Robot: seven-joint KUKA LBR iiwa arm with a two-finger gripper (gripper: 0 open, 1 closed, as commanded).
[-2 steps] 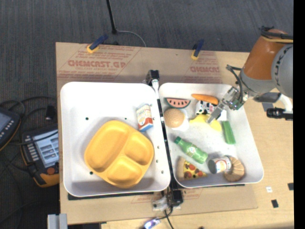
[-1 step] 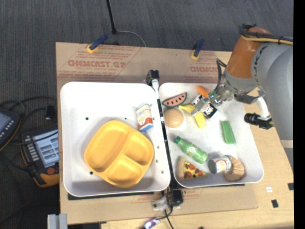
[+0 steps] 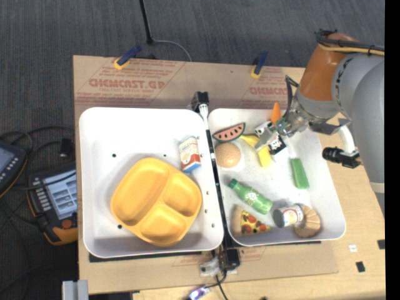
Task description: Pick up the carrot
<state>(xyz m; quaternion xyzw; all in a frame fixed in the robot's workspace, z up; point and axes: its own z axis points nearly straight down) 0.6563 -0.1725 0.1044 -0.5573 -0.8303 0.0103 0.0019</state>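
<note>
Arm reaches in from the right, orange band above the wrist over the upper right corner of the right bin (image 3: 331, 186). Claw (image 3: 274, 136) sits low in the upper middle of that bin. Its small black-and-white parts are cluttered together, so I cannot tell how far it is open or whether it has anything.

Carrot (image 3: 275, 112): a small orange piece, standing tilted near the bin's back wall, just above the claw and just beside the wrist. Its lower end is hidden behind the claw hardware; contact cannot be judged.

Close neighbours in the right bin:
- yellow piece (image 3: 263, 155), banana-like, directly under and left of the claw, touching or nearly so
- watermelon slice (image 3: 228, 132) to the left near the back wall
- tan round bun (image 3: 229, 155) below the slice, against the divider side
- green block (image 3: 300, 173) to the right of the claw and lower, apart from it
- green bottle (image 3: 250, 195) lying slanted mid-bin
- pizza slice (image 3: 249, 222) at the front wall
- small can (image 3: 288, 217) and a brown round item (image 3: 308, 222) at the front right, touching each other

Left bin (image 3: 94, 167): large yellow divided plate (image 3: 156, 200) fills the middle and front; small milk carton (image 3: 189, 153) stands by the divider.

Both bins rest on a cardboard sheet (image 3: 125, 83) on the bench (image 3: 362, 255); blue-yellow clamps (image 3: 127, 57) hold the sheet's back edge.
</note>
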